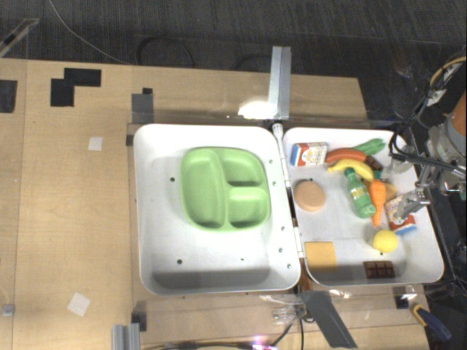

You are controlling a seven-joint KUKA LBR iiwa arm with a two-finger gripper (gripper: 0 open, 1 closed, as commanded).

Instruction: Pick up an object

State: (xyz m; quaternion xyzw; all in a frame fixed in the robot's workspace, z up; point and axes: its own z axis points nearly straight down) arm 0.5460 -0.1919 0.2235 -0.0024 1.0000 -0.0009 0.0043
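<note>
At the right bin's (438, 272) far right edge, the pincer (410, 208) hangs over a small red-and-white packet (400, 217), perhaps touching it; whether it grips cannot be told. A lemon (385, 241) lies just below-left, a carrot (377, 197) immediately left, standing lengthwise.

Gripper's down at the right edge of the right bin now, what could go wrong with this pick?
The gripper sits over a small packet hard against the bin's right wall, so a finger may strike the wall. The carrot and lemon lie close by; closing could nudge them or catch two things. The packet looks flat and may slip out.
</note>
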